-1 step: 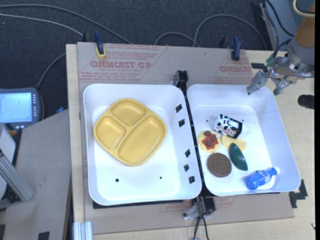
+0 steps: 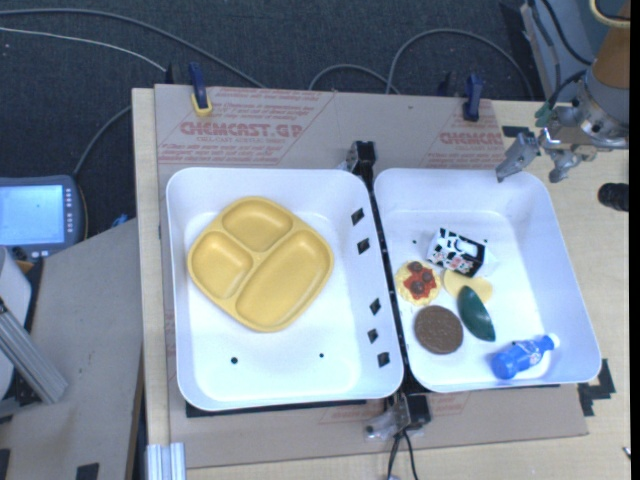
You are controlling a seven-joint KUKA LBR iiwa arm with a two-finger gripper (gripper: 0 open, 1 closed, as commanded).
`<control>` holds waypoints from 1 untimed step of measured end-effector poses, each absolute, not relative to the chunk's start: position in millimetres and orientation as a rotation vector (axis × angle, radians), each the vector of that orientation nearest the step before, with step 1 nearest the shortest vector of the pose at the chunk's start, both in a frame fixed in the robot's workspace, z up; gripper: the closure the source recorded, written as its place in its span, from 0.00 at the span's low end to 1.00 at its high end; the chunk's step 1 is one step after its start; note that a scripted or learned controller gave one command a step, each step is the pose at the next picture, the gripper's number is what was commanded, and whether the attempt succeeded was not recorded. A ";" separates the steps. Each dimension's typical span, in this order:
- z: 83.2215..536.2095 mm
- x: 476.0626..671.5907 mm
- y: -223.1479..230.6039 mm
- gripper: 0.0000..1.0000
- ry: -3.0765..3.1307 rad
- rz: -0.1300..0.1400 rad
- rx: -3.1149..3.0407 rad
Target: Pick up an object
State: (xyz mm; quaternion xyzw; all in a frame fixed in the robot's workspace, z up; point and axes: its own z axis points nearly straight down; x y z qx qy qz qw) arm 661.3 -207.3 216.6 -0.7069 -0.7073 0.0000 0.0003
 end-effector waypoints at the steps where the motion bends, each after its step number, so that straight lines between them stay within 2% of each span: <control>1: 175.3 661.4 -205.8 0.00 -2.221 0.003 -2.217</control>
